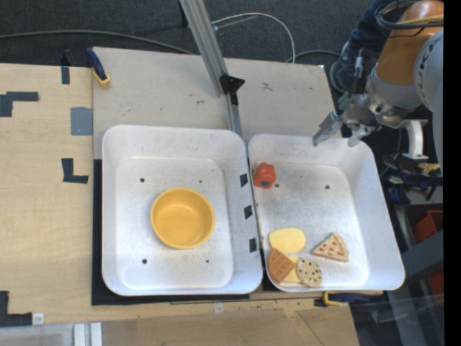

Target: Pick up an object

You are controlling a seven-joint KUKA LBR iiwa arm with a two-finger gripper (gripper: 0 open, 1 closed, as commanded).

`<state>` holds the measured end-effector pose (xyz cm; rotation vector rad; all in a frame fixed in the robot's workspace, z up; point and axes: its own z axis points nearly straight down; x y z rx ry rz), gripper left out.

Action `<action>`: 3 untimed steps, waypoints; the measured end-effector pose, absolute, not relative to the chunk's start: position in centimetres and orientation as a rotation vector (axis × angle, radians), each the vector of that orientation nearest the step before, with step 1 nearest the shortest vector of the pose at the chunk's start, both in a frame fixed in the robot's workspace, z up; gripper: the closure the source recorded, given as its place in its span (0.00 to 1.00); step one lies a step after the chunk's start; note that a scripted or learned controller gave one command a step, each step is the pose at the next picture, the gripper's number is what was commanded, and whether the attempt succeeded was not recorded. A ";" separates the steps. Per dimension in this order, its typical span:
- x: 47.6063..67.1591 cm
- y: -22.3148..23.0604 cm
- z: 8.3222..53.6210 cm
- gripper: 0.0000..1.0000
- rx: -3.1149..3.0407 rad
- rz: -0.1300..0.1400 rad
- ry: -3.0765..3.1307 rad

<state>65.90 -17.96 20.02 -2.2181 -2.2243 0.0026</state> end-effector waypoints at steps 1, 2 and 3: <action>65.9 -18.0 20.0 0.00 -2.219 0.004 -2.224; 65.6 -16.9 14.4 0.00 -2.216 0.007 -2.221; 65.4 -16.7 9.0 0.00 -2.215 0.007 -2.221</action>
